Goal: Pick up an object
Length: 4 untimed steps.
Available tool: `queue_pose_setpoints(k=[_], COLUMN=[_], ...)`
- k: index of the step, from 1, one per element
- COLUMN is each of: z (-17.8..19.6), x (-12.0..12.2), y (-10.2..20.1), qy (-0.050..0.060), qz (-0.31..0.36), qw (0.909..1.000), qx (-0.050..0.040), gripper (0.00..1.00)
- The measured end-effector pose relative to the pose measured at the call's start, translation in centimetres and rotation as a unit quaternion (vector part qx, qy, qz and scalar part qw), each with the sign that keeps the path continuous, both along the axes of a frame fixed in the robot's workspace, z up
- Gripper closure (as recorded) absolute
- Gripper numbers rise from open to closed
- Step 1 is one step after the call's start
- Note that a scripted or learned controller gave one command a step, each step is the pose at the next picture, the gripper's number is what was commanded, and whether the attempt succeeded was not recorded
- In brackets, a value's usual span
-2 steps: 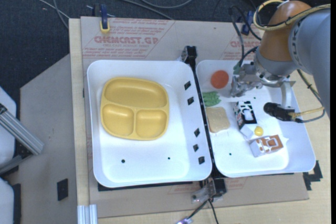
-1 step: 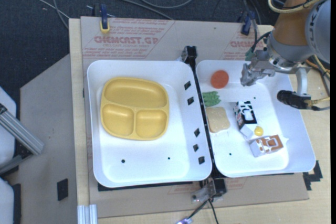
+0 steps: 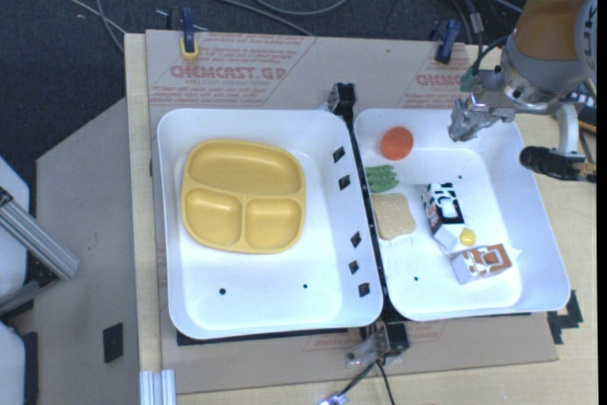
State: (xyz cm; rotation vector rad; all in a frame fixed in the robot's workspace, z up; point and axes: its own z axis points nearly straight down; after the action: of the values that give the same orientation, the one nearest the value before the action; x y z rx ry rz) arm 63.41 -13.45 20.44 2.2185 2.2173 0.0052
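The right bin (image 3: 531,204) holds several small items: an orange-red round piece (image 3: 397,143), a green piece (image 3: 380,177), a tan square slab (image 3: 394,216), a black-and-white carton (image 3: 444,205), a small yellow bit (image 3: 467,237) and an orange-and-white packet (image 3: 482,263). My gripper (image 3: 466,121) hangs over the bin's far edge, right of the orange-red piece and apart from it. Nothing is visible between its fingers.
The left bin (image 3: 190,299) carries a yellow three-compartment tray (image 3: 244,195). A black divider with clips (image 3: 353,204) runs between the bins. Blue clamps (image 3: 189,33) hold the cardboard base at the back. Cables lie behind the bench.
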Motion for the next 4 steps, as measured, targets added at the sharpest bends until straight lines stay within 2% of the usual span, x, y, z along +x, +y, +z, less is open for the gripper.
queue_pose_setpoints(k=[1,2,3,4], z=[2.2,2.8,1.7,2.8], x=[0.1,0.0,0.1,-0.2], y=[0.0,4.5,10.1,16.1], qy=[0.001,0.003,0.004,0.002], qz=[0.001,0.003,0.003,0.003], qw=[1.0,1.0,1.0,1.0], qx=[0.0004,0.0016,0.0018,0.0017], gripper=[1.0,1.0,1.0,1.0])
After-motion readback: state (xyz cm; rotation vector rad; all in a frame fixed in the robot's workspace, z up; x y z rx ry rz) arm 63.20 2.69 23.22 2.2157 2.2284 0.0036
